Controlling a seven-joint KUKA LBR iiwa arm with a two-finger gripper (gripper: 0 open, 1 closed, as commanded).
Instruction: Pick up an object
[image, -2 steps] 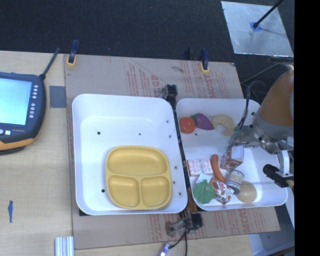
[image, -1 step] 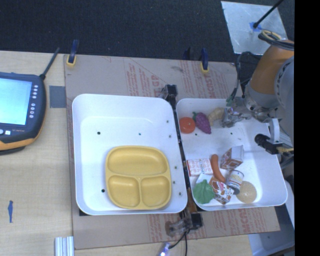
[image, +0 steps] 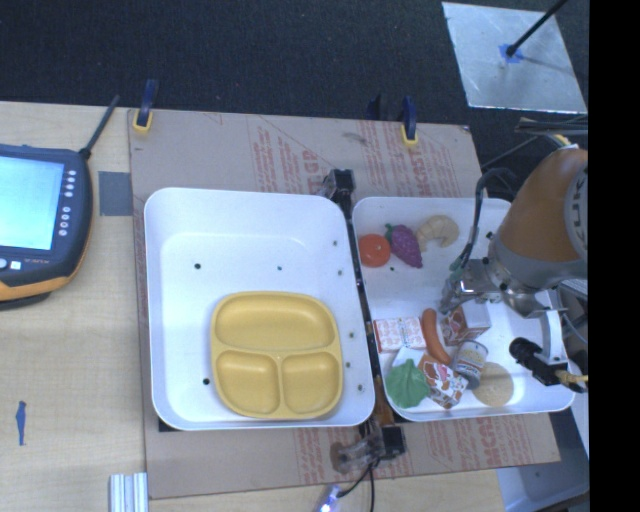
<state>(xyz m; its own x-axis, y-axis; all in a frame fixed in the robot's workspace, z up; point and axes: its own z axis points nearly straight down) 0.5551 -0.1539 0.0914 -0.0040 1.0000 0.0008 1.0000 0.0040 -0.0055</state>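
Nearest, along the 6 o'clock rim of the right bin (image: 540, 405): a green leafy toy (image: 405, 383), a crumpled red-and-white packet (image: 443, 385), a small tin (image: 470, 356) and a round biscuit (image: 493, 385), all crowded together and touching or nearly so. Just beyond, toward 7 o'clock: an orange sausage (image: 435, 336) lying slantwise, with two pink sachets (image: 399, 332) beside it at its 9 o'clock. At about the bin's middle, hanging low over a small carton (image: 472, 320) and just at 1 o'clock of the sausage: the gripper (image: 458, 292), reaching in from 3 o'clock on the grey arm (image: 535, 225). Cannot tell how far open it stands, nor whether it has hold of anything; too dark and too small there to judge. Farther back, at 10 to 12 o'clock of the bin: a red tomato (image: 375, 250), a purple grape bunch (image: 405, 245) and a pale curled piece (image: 438, 232), well apart from the gripper. Over at 9 o'clock, in the left bin (image: 175, 230): a yellow divided plate (image: 277, 353), untouched. As for progress, by judgement: reach made and descent into the pile about done, but no object visibly raised off the bin floor. Left to do, likely: a firm close on the carton or the sausage, then a clean lift clear of the crowded neighbours
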